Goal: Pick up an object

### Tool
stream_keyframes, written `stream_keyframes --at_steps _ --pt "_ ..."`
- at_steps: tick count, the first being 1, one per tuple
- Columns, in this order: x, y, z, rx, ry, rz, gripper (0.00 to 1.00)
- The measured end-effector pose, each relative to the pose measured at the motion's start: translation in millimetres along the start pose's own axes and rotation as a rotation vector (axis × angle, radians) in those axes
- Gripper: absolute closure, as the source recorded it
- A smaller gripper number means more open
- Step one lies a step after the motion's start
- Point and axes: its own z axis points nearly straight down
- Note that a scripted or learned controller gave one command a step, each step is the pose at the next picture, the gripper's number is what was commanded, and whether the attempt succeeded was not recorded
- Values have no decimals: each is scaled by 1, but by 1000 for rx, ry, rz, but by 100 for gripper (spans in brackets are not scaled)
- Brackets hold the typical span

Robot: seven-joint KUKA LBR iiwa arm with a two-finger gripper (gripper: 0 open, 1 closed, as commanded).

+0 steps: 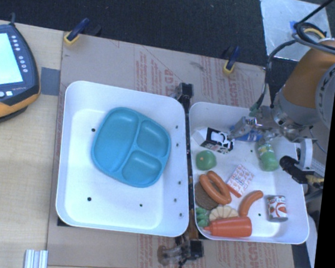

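hovering hand (264,129) above right bin (288,236)

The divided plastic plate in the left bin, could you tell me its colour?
Light blue; the divided plastic plate shows clearly in the camera view.

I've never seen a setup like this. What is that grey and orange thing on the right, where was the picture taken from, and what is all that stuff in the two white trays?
This is one camera fixed above a bench, looking down at a slant. The grey and orange shape is a robot arm reaching in from the right; its gripper hangs over the far end of the right bin. Nothing is visibly held between its fingers. That bin holds toy food: a green ball, a hot dog, a sausage, a carrot, a small can, a green bottle. The left bin holds a blue divided plate. The orange-edged screen at far left is probably the arm's hand controller.
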Motion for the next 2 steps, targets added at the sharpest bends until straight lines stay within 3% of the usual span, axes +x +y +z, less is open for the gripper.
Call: stream_keyframes --at_steps 1,2 --pt "-19 21 45 -3 0 -1 0" --pt "-19 20 36 7 2 -3 100"
